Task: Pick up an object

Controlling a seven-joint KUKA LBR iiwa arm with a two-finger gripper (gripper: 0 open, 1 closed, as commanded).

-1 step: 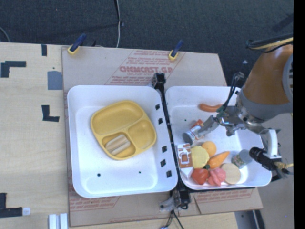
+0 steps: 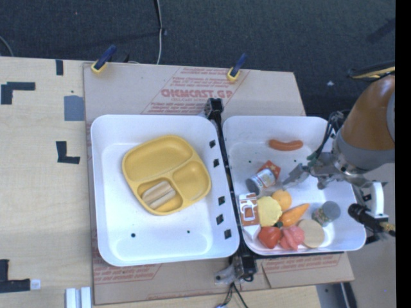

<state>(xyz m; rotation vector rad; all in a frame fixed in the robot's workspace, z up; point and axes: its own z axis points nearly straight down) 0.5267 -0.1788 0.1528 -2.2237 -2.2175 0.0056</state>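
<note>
Two grey fingers (image 2: 302, 172) of my gripper (image 2: 307, 171) hang in the right bin (image 2: 257, 128), near a can (image 2: 264, 175); their spread I cannot tell.

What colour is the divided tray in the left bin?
Yellow; the camera view shows the divided tray clearly.

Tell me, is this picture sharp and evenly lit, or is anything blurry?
Camera view: light is soft and even, shadows faint; the yellow tray and hot dog look fairly crisp; the arm at the right is softer; small food toys blend together, somewhat low in detail.
</note>
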